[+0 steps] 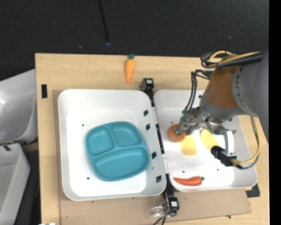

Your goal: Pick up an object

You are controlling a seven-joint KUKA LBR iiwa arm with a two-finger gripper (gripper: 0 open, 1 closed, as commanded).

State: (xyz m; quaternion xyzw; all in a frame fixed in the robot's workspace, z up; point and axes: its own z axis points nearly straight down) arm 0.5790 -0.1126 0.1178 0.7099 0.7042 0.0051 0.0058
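My gripper (183,128) is down in the right bin (241,172), right over a round orange-brown object (174,134) near the bin's left side. A pale yellow block (189,146) lies just below the gripper. A second yellow piece (208,138) sits to its right, partly under the wrist. Along the bin's front edge lies a red chili pepper (188,181). The arm's body hides the fingertips.
The left bin (70,172) holds a blue divided plate (117,149). An orange carrot (129,70) lies on the wooden bench behind the bins. A black cable loops from the wrist over the right bin's right side.
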